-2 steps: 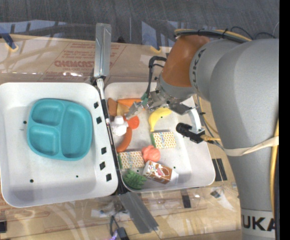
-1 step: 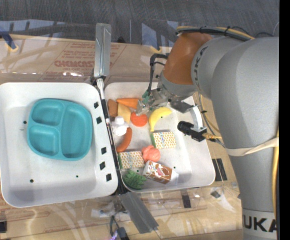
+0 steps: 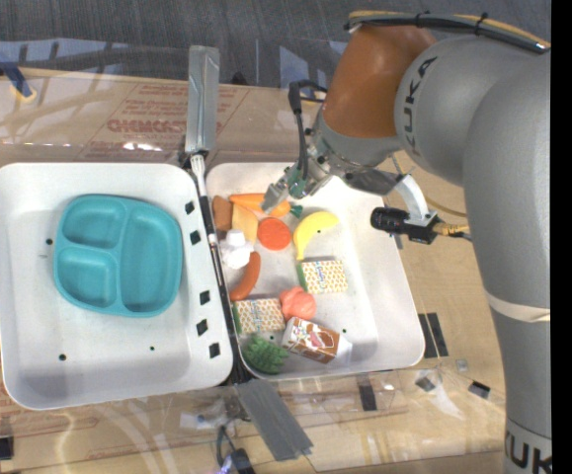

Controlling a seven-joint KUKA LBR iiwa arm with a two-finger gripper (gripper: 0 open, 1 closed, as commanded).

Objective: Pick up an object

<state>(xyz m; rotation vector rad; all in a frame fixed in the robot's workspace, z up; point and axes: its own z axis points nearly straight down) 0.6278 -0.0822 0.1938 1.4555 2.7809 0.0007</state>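
Nearest you, front of the right bin (image 3: 409, 324): green leafy toy (image 3: 264, 354) w/ its lower edge hidden by the bin rim, brown-and-white carton (image 3: 315, 340) lying tilted beside it, patterned cracker pkg (image 3: 258, 314) just behind. A pink-red piece (image 3: 299, 302) touches the carton's top; can't tell what it is. Mid-bin you've got a second patterned pkg (image 3: 323, 276), a sausage (image 3: 246, 276) leaning along the left wall, a white lump (image 3: 234, 253) too blurred to name. Further back: tomato (image 3: 275, 233), banana (image 3: 314, 230), carrot (image 3: 256, 203), bread-coloured block (image 3: 234, 215), all crowded and touching. Gripper (image 3: 291, 184) sits at the far end over the carrot and banana; fingers small and dark against the clutter, so can't tell if they're apart or closed, nothing seen between them. Left bin (image 3: 19, 294) holds a teal divided plate (image 3: 120, 253). Arm (image 3: 444, 97) is cut off at the right.
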